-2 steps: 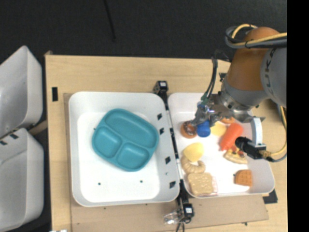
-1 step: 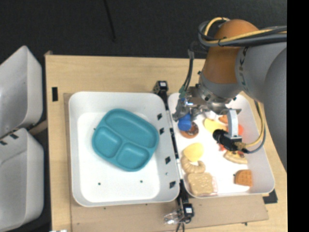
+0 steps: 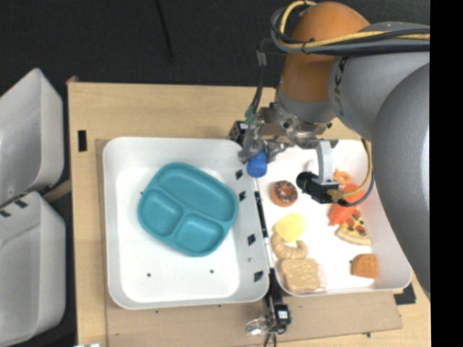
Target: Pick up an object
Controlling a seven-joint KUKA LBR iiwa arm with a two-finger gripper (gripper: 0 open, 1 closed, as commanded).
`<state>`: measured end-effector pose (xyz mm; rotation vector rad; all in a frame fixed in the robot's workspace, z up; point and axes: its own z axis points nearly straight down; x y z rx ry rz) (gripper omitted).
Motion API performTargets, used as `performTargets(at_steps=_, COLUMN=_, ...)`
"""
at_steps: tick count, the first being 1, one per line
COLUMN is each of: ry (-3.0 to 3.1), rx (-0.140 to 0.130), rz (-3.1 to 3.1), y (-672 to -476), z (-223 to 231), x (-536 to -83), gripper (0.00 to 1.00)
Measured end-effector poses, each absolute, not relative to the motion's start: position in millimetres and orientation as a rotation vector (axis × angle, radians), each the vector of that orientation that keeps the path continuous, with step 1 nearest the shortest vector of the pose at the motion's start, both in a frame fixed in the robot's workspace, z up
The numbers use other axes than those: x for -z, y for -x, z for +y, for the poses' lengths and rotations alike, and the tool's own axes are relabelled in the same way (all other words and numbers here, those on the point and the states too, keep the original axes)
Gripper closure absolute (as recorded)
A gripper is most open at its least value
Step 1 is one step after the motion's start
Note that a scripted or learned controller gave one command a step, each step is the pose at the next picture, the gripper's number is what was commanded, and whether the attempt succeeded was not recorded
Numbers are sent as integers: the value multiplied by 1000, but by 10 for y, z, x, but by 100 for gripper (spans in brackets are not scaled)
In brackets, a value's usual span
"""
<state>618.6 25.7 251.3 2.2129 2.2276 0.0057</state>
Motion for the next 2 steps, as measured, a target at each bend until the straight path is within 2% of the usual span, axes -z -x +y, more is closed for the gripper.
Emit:
performTargets(at_steps=1, ry=-2219, rx=1, rz=2220, y=-6201, z=187, x=-2500, gripper=100)
performTargets(at_steps=2, ry=-2219, rx=3, rz=2224, y=-6253, z=302, x=-2377, gripper=100)
